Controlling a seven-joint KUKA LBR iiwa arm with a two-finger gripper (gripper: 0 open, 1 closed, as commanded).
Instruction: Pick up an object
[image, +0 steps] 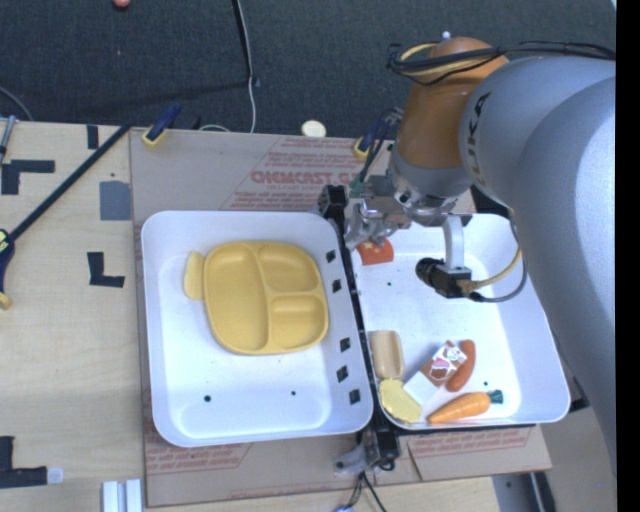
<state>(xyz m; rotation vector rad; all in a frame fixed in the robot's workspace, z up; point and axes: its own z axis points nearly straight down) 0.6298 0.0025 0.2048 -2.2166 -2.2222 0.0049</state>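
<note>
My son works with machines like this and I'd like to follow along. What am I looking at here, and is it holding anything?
This is one picture from a camera fixed above a bench, looking down at a slant. The big grey and orange shape on the right is a robot arm. Its hand hangs low over the far corner of the right bin, just above a small red piece. I cannot tell whether the hand grips that piece or merely hovers by it.

Two shallow white bins sit side by side. The left bin holds a yellow tray with compartments. At the near end of the right bin lie toy foods: a bread roll, a yellow slice, a carrot and a sausage.
</note>
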